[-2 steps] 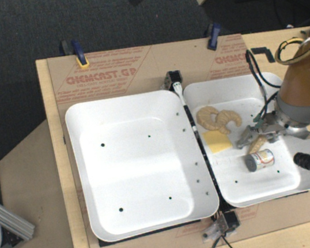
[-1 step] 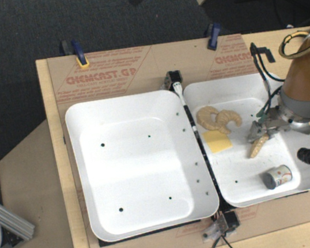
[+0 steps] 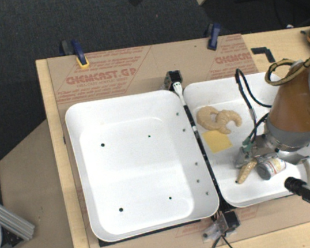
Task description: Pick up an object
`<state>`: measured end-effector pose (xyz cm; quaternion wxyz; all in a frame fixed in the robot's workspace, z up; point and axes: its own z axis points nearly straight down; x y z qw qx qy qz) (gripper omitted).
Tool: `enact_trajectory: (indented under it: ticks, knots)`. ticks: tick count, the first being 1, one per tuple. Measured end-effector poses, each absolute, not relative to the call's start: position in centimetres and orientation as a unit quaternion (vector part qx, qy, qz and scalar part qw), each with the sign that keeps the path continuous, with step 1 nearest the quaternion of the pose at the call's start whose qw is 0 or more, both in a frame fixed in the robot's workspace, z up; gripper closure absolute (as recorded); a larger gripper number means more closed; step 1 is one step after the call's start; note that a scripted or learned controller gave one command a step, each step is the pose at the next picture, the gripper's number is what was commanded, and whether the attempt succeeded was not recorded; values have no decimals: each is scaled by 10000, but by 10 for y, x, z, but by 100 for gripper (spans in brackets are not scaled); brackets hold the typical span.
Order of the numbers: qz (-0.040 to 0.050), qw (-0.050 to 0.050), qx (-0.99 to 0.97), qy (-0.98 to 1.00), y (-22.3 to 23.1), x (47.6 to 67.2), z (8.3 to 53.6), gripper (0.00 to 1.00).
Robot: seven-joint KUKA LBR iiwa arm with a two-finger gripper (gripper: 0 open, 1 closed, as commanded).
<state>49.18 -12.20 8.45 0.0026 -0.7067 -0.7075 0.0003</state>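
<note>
— What is seen on the tabletop [image 3: 134,65]?

— Two shallow white bins are set side by side on a brown cardboard sheet printed with red lettering. The sheet is held at its far edge by two clamps, one [image 3: 78,52] with a yellow tip at the left and one blue clamp [image 3: 213,36] toward the right. The left bin [image 3: 91,160] is marked only by a few small dark dots on its floor.

— And the right bin [image 3: 197,93]?

— Several objects are gathered in it. A pale beige curled object [image 3: 218,118], shaped rather like a pretzel, is seen near the bin's far left part. A yellow square block [image 3: 217,140] lies just in front of it, close beside or touching it. A tan elongated object [image 3: 244,173] lies nearer the front, at a slant, and a small white cylindrical object [image 3: 271,167] is seen just to its right.

— Where is the arm [image 3: 298,109]?

— It is brought in from the right, its orange band prominent above the wrist, with black cables looped over it. The pincer [image 3: 252,153] is lowered into the right bin, directly over the tan elongated object and beside the white cylinder.

— Is anything gripped?

— That cannot be told. The pincer's tip is crowded by the wrist and the objects under it, so its state is not made out, and no object is clearly shown to be held.
</note>
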Motion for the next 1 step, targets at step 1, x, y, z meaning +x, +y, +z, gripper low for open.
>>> enact_trajectory:
  ticks: [1]
  knots:
    - [-63,-58,-7035,-7107,-61,567,192,100]
